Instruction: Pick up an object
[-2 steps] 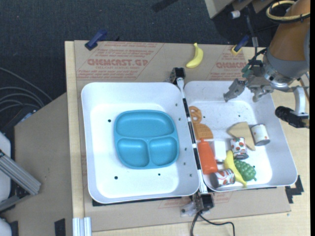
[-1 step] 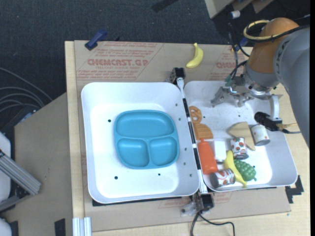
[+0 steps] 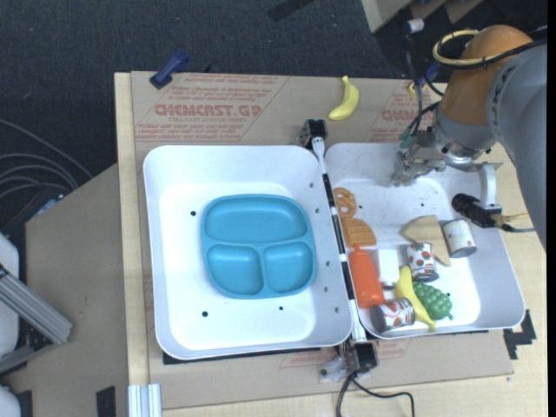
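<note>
My gripper (image 3: 410, 168) hangs low over the back of the right bin (image 3: 504, 272), above bare white floor, with nothing seen in it. Nearer the front of that bin lie a pretzel (image 3: 341, 200), a brown bread slice (image 3: 357, 231), an orange carrot (image 3: 366, 276), a tan wedge (image 3: 423, 228), a silver can (image 3: 458, 237), a red-and-white can (image 3: 421, 261), a small banana (image 3: 414, 294) and a green lump (image 3: 436, 303). Another red-and-white can (image 3: 397, 313) rests at the front edge. The nearest items, the pretzel and the wedge, are well apart from the gripper.
The left bin (image 3: 165, 233) holds a blue divided plate (image 3: 257, 243). A yellow banana (image 3: 345, 101) lies on the bench behind the bins, and a blue object (image 3: 168, 70) sits at the bench's back left corner. The arm (image 3: 486, 76) comes in from the upper right.
</note>
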Robot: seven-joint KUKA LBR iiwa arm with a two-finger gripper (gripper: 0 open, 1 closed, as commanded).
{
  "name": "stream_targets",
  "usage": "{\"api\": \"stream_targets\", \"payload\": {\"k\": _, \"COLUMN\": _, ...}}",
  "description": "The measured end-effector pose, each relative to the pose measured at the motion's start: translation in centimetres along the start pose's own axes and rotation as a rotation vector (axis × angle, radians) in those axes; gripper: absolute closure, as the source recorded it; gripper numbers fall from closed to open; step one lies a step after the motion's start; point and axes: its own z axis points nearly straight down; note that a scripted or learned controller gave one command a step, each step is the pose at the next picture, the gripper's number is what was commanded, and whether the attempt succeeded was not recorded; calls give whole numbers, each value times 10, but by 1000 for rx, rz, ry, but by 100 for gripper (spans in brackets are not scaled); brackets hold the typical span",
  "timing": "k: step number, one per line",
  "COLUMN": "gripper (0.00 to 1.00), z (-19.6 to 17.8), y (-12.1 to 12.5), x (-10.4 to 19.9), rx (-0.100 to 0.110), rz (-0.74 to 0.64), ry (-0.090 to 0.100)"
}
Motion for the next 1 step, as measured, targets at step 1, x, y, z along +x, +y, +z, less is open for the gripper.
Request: {"api": "stream_targets", "payload": {"k": 1, "gripper": 0, "z": 0, "y": 0, "x": 0, "rx": 0, "rz": 0, "ry": 0}}
